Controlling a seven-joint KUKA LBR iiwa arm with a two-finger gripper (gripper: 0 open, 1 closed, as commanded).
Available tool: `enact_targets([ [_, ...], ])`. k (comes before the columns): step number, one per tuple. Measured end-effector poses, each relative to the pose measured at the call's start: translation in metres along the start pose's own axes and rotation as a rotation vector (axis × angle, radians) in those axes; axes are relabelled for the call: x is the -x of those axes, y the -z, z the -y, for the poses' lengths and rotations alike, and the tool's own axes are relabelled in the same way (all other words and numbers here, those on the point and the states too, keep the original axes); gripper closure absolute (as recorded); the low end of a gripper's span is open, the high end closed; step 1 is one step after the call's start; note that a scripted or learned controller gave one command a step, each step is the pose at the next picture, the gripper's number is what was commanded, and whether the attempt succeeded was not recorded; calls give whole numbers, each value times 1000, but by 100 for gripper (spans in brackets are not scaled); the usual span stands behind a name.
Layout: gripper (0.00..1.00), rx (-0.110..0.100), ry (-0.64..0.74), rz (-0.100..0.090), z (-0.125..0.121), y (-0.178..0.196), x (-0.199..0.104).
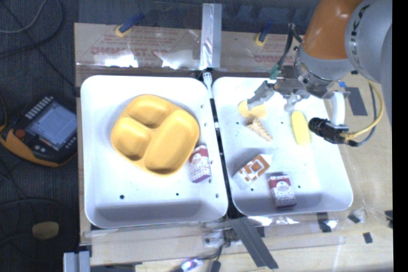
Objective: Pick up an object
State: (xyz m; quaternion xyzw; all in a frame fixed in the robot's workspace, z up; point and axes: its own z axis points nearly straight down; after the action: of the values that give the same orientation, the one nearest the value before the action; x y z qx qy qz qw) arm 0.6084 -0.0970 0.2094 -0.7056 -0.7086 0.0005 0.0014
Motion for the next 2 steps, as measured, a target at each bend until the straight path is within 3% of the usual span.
enact_targets([
  [1,0,-1,46,3,-9,-68,23],
  [2,0,13,41,3,5,-119,45],
])
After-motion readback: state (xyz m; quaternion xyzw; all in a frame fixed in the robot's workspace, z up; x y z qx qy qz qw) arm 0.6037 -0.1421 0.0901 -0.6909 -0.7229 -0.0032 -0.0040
